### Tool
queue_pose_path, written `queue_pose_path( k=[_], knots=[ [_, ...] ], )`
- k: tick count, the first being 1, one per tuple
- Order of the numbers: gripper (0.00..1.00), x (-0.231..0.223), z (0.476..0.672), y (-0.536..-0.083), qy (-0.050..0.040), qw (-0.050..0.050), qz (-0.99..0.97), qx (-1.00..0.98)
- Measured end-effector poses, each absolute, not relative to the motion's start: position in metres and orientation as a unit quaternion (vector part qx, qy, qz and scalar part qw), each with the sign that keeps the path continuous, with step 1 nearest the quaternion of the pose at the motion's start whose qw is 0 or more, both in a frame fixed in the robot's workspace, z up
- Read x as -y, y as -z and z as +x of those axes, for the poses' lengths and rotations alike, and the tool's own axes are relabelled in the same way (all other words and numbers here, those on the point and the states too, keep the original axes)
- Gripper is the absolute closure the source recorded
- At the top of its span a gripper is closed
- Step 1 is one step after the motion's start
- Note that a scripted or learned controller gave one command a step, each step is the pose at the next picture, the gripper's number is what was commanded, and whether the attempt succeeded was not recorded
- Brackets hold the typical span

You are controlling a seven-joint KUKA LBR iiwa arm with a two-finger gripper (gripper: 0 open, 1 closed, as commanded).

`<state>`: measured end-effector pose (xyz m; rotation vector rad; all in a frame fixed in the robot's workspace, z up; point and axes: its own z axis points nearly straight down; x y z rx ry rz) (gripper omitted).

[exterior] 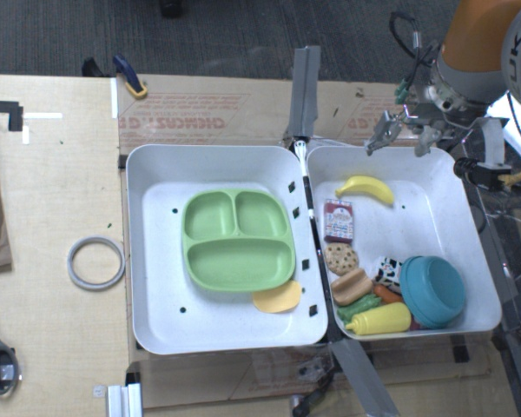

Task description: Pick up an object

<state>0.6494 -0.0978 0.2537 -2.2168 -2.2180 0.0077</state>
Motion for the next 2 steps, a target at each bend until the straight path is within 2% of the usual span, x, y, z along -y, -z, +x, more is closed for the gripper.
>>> queue_pose_path(
  k=[1,2],
  knots=[
    [0.0,0.125,0.644,-0.358,-0.0021,0.001,-0.612,0.791],
    [0.0,0.15,0.659,-0.23,-0.0025,0.003,-0.689,0.725]
  ],
)
